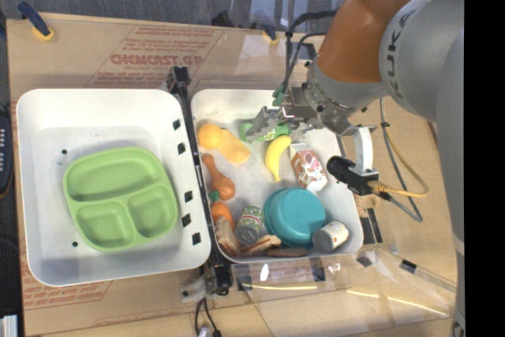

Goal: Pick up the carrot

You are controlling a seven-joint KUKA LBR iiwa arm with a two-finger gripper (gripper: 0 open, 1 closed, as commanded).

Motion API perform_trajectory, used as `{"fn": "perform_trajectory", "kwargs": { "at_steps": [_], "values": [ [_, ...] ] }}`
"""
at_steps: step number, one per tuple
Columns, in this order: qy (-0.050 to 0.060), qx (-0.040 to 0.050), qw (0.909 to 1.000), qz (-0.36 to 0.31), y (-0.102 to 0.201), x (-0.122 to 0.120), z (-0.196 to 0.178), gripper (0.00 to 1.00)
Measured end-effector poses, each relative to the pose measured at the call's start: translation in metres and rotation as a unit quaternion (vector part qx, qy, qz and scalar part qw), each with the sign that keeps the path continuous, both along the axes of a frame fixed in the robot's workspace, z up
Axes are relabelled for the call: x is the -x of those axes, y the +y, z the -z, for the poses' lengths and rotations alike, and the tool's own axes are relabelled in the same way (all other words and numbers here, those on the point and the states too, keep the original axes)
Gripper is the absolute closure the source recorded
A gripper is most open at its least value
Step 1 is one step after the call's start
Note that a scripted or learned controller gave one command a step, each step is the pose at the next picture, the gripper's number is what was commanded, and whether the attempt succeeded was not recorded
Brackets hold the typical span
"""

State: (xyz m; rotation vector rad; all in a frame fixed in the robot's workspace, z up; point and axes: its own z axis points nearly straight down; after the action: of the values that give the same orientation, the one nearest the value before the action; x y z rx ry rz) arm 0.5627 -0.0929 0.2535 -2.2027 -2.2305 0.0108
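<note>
The carrot (218,177) is an orange-brown tapered piece lying along the left wall of the right bin (237,97), thick end toward the front. My gripper (271,122) hangs over the back middle of that bin, above the banana (274,155). It is up and to the right of the carrot, well apart from it. The wrist and cabling hide how the gripper stands.
The right bin is crowded: an orange (210,136) and a yellow fruit (234,148) behind the carrot, a small carton (308,169), a teal bowl (294,215), a can (251,223) and a white cup (332,234). A green divided plate (118,197) lies in the left bin.
</note>
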Motion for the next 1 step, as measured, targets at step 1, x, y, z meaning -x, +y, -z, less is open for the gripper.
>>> {"fn": "perform_trajectory", "kwargs": {
  "at_steps": [1],
  "values": [
    [0.003, 0.001, 0.9994, 0.035, 0.0448, -0.0212, 0.0654, 0.0]
  ]
}}
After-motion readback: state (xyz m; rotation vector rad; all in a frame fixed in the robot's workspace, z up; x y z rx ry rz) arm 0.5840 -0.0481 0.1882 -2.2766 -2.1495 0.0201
